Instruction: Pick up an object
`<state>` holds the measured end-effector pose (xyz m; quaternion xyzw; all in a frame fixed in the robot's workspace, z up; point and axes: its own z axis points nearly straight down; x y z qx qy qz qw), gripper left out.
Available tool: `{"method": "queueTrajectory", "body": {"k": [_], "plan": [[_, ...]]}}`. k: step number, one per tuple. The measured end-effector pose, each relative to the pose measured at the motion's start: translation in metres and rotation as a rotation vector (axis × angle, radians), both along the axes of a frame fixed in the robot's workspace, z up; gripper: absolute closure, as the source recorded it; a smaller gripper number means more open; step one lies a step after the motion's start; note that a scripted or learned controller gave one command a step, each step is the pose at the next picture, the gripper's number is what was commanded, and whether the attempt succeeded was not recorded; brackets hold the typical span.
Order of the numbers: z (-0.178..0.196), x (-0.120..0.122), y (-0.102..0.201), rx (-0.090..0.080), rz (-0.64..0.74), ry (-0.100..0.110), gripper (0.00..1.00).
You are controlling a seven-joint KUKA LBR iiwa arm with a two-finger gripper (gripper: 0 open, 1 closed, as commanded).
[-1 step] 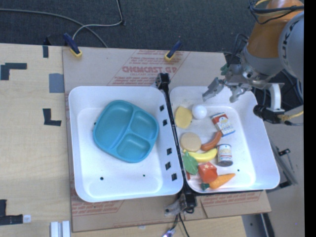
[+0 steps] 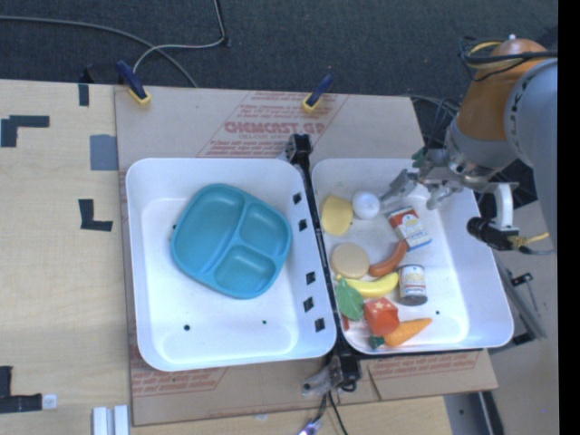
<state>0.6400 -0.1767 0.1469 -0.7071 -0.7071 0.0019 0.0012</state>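
The right bin [image 2: 471, 279] holds several toy foods: a yellow piece [image 2: 336, 214], a white ball [image 2: 365, 205], a small red-and-white carton [image 2: 410, 227], a round bun [image 2: 350, 260], a sausage [image 2: 390, 258], a banana [image 2: 372, 285], a small can [image 2: 412, 284], a green item [image 2: 349, 299], a red block [image 2: 381, 316] and a carrot [image 2: 405, 332]. My gripper [image 2: 417, 189] hangs over the bin's far right part, just above the carton and right of the white ball. Its fingers are spread apart with nothing between them.
The left bin [image 2: 145, 270] holds a blue divided plate [image 2: 232, 239]. Both bins rest on cardboard [image 2: 263, 125] held by blue-and-yellow clamps [image 2: 133, 82] at the back. A black cable [image 2: 181, 43] runs across the dark floor behind. The arm's grey body [image 2: 507, 107] fills the upper right.
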Motion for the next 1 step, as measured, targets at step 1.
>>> {"method": "queueTrajectory", "body": {"k": [1], "plan": [[-0.0602,-0.0466,0.0451,0.001,0.003,-0.009,0.0]]}}
